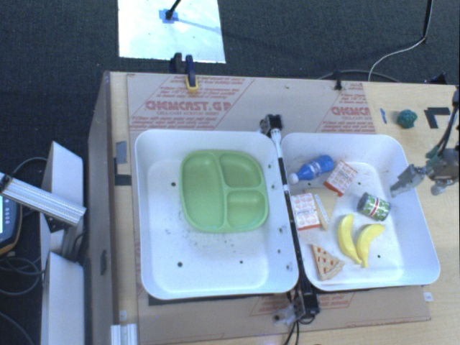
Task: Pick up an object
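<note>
While the claw point(419, 180) hangs at the right bin's 3 o'clock rim, seemingly open and empty, the can point(374, 206) lies toward 8 o'clock.

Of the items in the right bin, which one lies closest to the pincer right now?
The small green-and-white can lying on its side. It sits just left of the pincer at the right bin's right wall; the yellow bananas and blue bottle lie farther off.
</note>
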Tool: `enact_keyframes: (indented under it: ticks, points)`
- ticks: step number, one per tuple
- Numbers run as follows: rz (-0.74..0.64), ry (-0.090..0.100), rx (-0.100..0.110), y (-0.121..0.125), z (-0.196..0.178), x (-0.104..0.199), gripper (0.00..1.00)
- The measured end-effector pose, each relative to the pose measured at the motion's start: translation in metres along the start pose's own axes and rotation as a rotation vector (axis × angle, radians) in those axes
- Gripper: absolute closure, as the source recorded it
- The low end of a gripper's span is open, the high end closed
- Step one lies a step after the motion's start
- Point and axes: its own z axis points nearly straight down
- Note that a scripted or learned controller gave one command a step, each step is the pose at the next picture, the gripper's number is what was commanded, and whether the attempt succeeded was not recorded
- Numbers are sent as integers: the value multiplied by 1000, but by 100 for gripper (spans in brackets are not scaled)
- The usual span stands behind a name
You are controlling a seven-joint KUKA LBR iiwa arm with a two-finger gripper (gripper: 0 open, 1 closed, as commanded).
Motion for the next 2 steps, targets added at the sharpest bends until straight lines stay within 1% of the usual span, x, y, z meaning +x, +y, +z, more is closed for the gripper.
enact_keyframes:
  ticks: [1,2]
  points:
    - [0,2,5,9,155,35,0]
    - [1,1,1,-23,194,76,0]
